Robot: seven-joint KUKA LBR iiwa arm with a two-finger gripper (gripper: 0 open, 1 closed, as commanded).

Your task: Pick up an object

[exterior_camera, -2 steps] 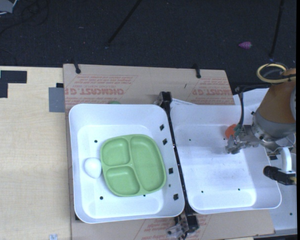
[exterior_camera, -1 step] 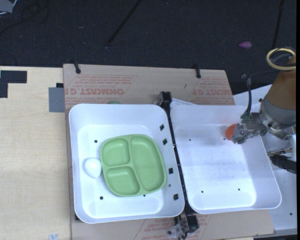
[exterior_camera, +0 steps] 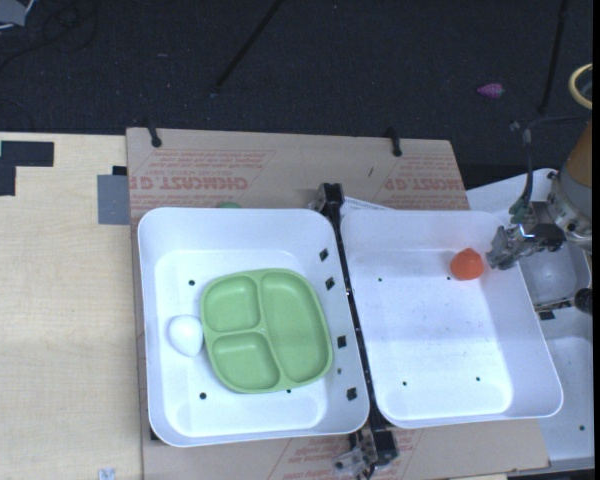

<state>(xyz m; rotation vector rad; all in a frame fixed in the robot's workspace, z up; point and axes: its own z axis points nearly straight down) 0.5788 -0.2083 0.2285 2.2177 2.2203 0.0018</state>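
Orange ball point(exterior_camera: 467, 264) just left of the grey metal end effector point(exterior_camera: 502, 250). White bins point(exterior_camera: 540, 368). Farther left, pale green divided plate point(exterior_camera: 265, 330), white egg-shaped object point(exterior_camera: 186, 335). Beyond, light wood tabletop point(exterior_camera: 50, 318), brown cardboard point(exterior_camera: 280, 173) with red lettering.

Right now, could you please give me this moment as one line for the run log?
gripper: right bin's right edge, beside orange ball | left bin: green divided plate, white ball | grasp: none seen
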